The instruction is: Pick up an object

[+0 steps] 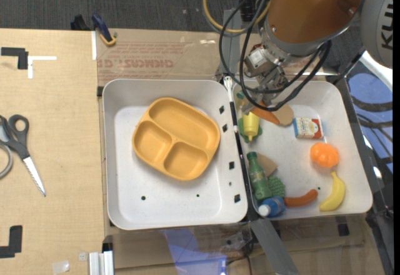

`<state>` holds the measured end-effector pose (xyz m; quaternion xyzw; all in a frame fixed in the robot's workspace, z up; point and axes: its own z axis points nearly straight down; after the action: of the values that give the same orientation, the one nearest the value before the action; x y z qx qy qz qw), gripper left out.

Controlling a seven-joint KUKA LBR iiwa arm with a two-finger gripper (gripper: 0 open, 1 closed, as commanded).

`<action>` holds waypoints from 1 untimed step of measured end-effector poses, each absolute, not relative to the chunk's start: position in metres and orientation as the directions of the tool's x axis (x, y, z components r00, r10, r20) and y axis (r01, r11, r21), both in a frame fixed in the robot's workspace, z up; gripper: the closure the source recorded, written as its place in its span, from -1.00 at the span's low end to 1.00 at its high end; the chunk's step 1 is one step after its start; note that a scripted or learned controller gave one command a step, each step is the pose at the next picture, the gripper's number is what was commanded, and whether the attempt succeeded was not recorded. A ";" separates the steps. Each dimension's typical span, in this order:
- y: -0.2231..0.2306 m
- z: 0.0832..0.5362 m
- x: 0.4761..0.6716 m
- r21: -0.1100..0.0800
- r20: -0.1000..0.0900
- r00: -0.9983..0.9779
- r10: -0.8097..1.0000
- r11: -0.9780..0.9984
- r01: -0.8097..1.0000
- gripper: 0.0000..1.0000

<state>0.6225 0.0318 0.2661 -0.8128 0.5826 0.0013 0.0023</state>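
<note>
- Nearest you, the green bottle [258, 175] with its blue cap is lying along the left wall of the right bin [350, 142], running toward the near-left corner; it is resting flat, so no upright neck is offering itself.
- Beside it, the red sausage [300, 198] and the banana [333, 193] are sitting against the near edge, the banana toward the near-right corner, well apart from the arm.
- The orange [324, 155] is lying just beside the small milk carton [307, 127], mid-bin, both free on all sides.
- You are seeing the gripper [265, 83] hanging over the far-left corner of the right bin, above the yellow toy [250, 125] and the carrot [269, 116]; I judge these the likeliest targets.
- Its state I cannot tell: cables and the wrist are covering it.
- The yellow divided plate [176, 138] is sitting mid-floor in the left bin [119, 161].
</note>
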 end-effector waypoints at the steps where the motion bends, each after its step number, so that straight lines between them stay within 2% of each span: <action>1: 0.011 0.288 0.627 -0.003 -0.004 0.487 -0.873 -0.487 -0.873 1.00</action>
<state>0.6271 0.0107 0.2884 -0.8623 0.5064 0.0010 0.0026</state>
